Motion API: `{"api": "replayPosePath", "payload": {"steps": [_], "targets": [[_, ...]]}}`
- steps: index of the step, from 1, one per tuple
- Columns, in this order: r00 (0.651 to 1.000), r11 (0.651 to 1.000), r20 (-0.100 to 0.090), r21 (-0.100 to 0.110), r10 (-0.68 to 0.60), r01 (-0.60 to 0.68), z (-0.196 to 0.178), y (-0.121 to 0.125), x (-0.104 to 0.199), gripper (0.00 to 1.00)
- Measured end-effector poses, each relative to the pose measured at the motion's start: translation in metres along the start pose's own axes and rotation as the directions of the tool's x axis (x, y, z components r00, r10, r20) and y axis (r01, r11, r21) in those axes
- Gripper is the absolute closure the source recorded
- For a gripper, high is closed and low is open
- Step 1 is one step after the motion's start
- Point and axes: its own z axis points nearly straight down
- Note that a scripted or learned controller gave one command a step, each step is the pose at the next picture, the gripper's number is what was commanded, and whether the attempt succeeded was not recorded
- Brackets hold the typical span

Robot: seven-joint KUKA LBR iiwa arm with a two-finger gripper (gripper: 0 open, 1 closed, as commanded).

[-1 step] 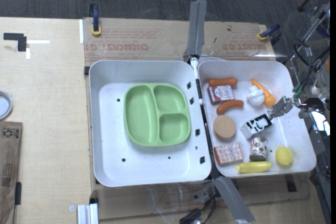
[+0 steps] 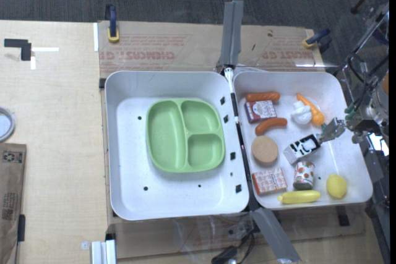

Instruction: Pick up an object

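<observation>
- At right of the counter, inside the right bin: gripper low over the bin floor, arm entering from the right edge.
- Fingers too small and blurred to judge; cannot tell whether apart or together.
- Just left of the gripper: black-and-white packet, lying tilted, contact with the gripper not clear.
- Nearby in the same bin: white and orange toy toward the back, two sausages, a red-labelled box between them.
- Toward the middle: round tan disc; below the packet, a small can upright.
- Along the front wall: banana, lemon, red-patterned carton.
- Over in the left bin: green divided tray, three compartments, lying flat.
</observation>
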Motion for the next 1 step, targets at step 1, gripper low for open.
{"api": "replayPosePath", "payload": {"steps": [1], "targets": [[1.0, 1.0, 0.0, 0.001, 0.0, 0.0, -0.0084, 0.0006, -0.0001, 1.0]]}}
